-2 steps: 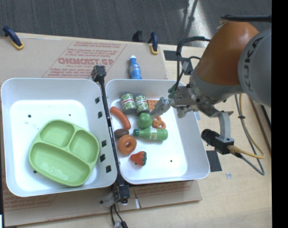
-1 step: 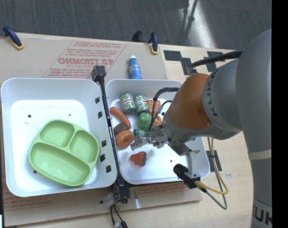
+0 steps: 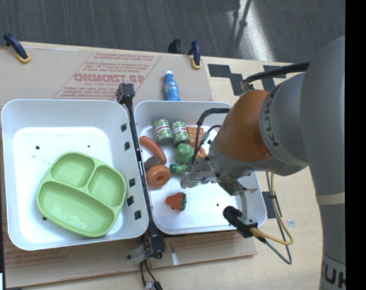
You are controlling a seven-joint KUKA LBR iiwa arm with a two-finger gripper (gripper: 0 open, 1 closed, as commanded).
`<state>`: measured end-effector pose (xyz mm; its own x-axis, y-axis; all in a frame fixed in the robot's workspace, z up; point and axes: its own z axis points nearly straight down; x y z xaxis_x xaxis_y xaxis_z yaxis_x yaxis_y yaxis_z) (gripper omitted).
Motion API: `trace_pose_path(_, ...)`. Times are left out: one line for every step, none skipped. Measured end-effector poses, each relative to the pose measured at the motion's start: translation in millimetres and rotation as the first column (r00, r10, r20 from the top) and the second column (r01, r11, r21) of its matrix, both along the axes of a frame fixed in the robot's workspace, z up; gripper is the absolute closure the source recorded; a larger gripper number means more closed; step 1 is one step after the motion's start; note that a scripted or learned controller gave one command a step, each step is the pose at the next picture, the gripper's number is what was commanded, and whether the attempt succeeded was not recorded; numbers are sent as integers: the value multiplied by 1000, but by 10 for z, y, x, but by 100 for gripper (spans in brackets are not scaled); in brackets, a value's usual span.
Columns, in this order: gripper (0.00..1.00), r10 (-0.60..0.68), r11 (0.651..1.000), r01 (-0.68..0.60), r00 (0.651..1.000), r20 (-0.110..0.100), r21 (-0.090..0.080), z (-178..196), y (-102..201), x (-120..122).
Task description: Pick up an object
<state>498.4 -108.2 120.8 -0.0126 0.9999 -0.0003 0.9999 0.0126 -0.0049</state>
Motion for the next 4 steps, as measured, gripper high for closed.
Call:
trace_pose_path(100, -8, 1000, 8, 1000, 3, 1, 122, -68, 525)
trace_pose_path(100, -4, 1000, 4, 1000, 2, 1, 222, -67, 528)
trace_pose_path(100, 0, 1000, 0, 1000, 2, 0, 324, -67, 535)
trace_pose_path(100, 3, 1000, -3, 1000, 3, -1, 428, -66, 543)
